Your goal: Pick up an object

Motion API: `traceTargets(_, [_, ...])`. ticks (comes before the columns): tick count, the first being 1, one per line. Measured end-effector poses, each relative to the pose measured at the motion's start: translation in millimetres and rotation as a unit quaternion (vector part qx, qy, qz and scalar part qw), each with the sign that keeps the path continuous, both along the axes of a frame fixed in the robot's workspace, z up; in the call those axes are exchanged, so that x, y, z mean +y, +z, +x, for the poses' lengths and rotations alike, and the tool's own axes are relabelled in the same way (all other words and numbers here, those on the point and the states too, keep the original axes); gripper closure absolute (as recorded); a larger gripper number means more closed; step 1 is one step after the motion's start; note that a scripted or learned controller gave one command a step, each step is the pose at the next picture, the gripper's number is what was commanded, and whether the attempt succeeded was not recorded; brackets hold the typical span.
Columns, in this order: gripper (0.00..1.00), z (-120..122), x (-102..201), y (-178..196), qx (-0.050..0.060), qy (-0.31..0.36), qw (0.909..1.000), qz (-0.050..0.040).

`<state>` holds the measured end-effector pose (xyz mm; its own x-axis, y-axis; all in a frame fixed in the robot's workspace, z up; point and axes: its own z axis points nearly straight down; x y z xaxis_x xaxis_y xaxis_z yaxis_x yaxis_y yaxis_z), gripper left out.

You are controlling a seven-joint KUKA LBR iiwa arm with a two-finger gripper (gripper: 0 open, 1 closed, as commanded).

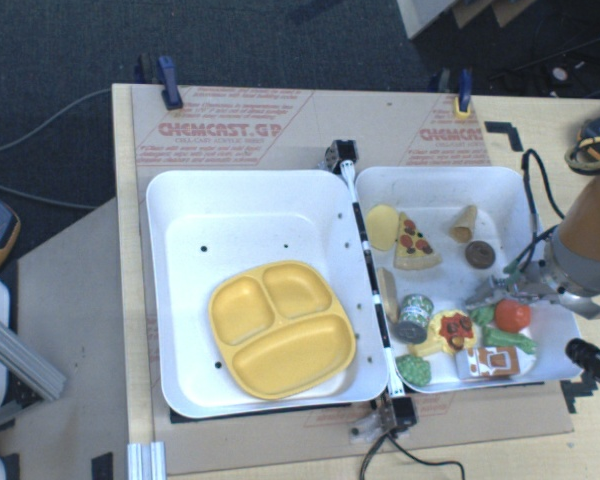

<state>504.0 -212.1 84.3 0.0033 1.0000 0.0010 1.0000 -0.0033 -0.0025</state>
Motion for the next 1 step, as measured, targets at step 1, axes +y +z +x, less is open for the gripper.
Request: traceTargets(1, [1.00,2.9,0.3,10.6,-0.003,0.001,1.0000,-0.0011])
